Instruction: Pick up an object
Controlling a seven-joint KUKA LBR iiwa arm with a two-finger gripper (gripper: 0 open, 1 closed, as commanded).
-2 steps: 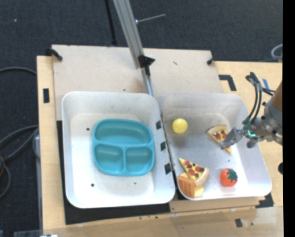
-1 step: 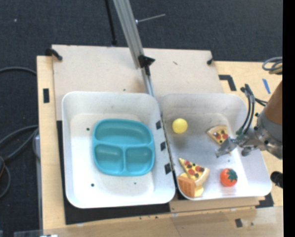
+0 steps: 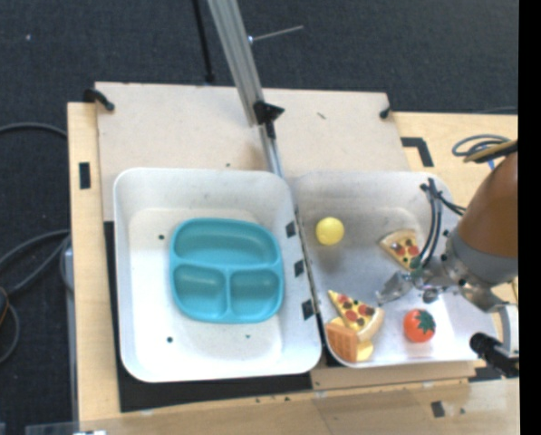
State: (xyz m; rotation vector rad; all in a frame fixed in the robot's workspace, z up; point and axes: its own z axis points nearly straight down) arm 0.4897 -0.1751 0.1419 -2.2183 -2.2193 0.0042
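Gripper [image 3: 406,284] sits low in the right bin [image 3: 361,193], finger state cannot be told; nothing seen between its tips; pizza slice [image 3: 401,247] just above it, tomato [image 3: 419,325] just below and right, second pizza slice [image 3: 353,311] beside it to the left atop a bread wedge [image 3: 352,344]; yellow ball [image 3: 330,231] farther up-left; teal divided tray [image 3: 226,270] well left, in the other bin [image 3: 143,243].

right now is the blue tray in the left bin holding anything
Empty. The blue tray lies flat in the left bin, and all three of its compartments show bare blue bottoms with nothing in them.
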